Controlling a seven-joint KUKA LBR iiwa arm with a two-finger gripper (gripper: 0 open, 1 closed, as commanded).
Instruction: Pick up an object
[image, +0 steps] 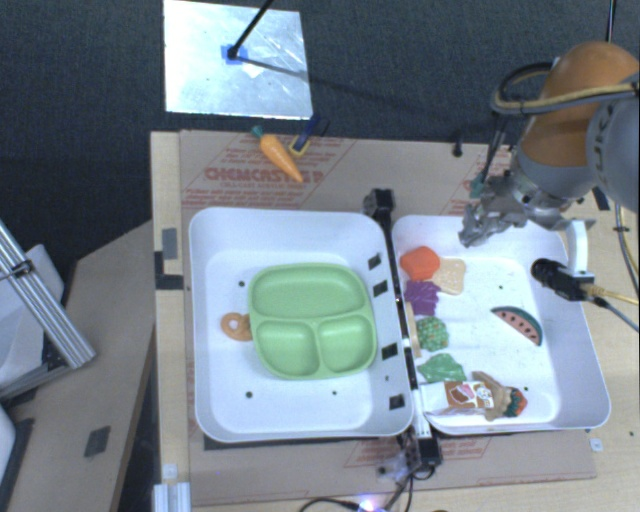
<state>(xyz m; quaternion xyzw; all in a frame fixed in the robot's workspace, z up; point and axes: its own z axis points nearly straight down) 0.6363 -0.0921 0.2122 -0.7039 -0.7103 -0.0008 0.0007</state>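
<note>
Toy food (438, 271) lies scattered down the right bin (575, 385), and that's the pick pool: an orange piece with a pale one touching it, purple grapes (421, 295) below, green bits, and a watermelon slice (517, 324) off alone. The gripper (482, 228) hangs over the bin's upper edge, above and right of the orange piece, nothing visibly between its fingers; whether they're parted, I can't tell, it's a grey blur. Judging by that hover, it's lining up a descent. The left bin (215, 300) carries a green divided plate (309, 318) and a small pretzel-like ring (236, 326). The arm's upper body is cropped at the frame's right.
</note>
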